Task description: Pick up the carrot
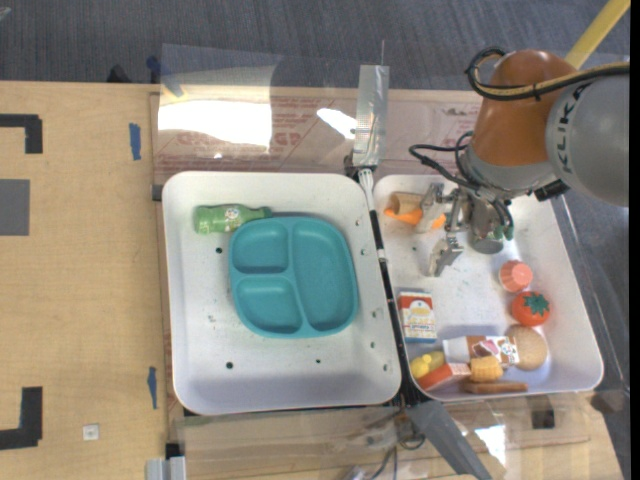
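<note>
A dark grey floor [300, 8] with a faint woven texture runs across the top of the view, behind a bench topped with pale brown board [75, 268] that carries black corner markings and short strips of blue tape [134, 140]. Two shallow white bins sit side by side on it, the left bin [190, 368] and the right bin [575, 298] meeting along a dark seam, with a clear glossy sheet [250, 123] behind them catching a bright patch of overhead light. A yellow rod [605, 18] slants across the upper right corner.
</note>
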Robot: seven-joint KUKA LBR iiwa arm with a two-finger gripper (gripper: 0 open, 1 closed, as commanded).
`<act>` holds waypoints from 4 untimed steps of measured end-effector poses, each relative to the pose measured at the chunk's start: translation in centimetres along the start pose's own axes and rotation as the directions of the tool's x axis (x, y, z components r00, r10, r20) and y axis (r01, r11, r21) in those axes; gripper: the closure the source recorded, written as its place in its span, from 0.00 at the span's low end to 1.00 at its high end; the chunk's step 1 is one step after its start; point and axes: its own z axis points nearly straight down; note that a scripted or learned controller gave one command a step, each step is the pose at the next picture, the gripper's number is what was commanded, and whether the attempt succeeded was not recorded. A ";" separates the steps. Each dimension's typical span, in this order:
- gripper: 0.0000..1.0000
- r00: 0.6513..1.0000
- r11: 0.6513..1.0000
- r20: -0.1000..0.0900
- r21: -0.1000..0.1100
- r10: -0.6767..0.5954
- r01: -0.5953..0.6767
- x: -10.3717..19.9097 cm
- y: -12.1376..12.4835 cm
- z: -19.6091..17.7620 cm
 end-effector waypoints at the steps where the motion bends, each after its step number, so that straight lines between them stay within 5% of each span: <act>1: 0.00 0.993 0.993 0.005 0.008 -0.117 0.117 -0.1 -0.1 0.0; 4: 0.00 0.969 0.969 0.010 0.013 -0.247 0.247 -0.2 -0.1 0.0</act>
